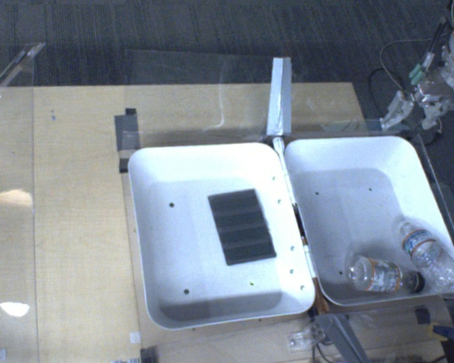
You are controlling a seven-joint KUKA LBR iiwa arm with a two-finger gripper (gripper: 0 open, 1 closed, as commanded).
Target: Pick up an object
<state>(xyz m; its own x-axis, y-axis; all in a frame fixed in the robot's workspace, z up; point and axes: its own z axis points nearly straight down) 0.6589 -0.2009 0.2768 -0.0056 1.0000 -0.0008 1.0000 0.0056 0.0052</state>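
**Two clear bottles low in the right bin, a flat dark slab in the left**

The likeliest things to lift are the two plastic bottles in the right bin [343,172]. One bottle [382,274] lies on its side near the bin's front wall, its dark cap pointing right. The other bottle [432,255] lies tilted against the right-hand corner, with its lower end just beside the first bottle's cap. Both look clear, thin-walled and probably light. Their round, smooth sides would likely roll or slip under a pinch, and the walls may give. My judgement is that the surest hold is across the body's middle, fingers set square to the long axis.

The bin walls crowd both bottles: the corner leaves little room for a finger on the far side of the tilted one, and each bottle hinders an approach to the other.

In the left bin [160,220], a flat, dark ribbed slab [242,226] lies alone near the middle. It seems stiff and low, offering little edge to grip.

The end effector [423,101] hangs beyond the right bin's back corner over the desk [60,227], well apart from everything; whether it is clenched or released cannot be told.
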